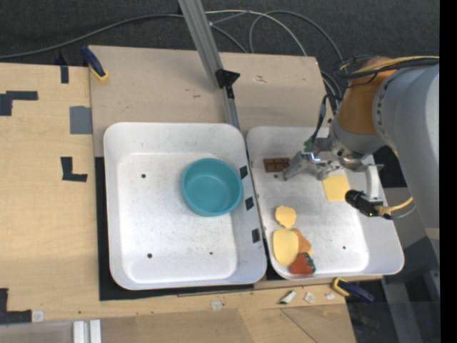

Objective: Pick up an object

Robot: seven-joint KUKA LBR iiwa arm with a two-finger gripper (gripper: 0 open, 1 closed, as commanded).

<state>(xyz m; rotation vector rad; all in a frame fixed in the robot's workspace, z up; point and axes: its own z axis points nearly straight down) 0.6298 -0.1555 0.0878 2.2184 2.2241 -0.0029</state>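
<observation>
Altogether one teal bowl [211, 186], three yellow pieces [285, 246], one brown block [275, 165]; tool [291, 171] state unclear.

I see a counter [43, 156] of pale, matt wood-look board, and two white bins [128, 191] that look like smooth plastic, faintly speckled. The teal bowl [211, 186] reads as smooth plastic with a soft sheen. My arm's grey shell [414, 120] looks smooth and slightly glossy.

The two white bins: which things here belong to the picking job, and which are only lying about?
Belong to the job:
gripper
brown block beside it
yellow square
yellow pieces
red piece
teal bowl

Lying about:
blue clamp
cables
metal pole
</observation>
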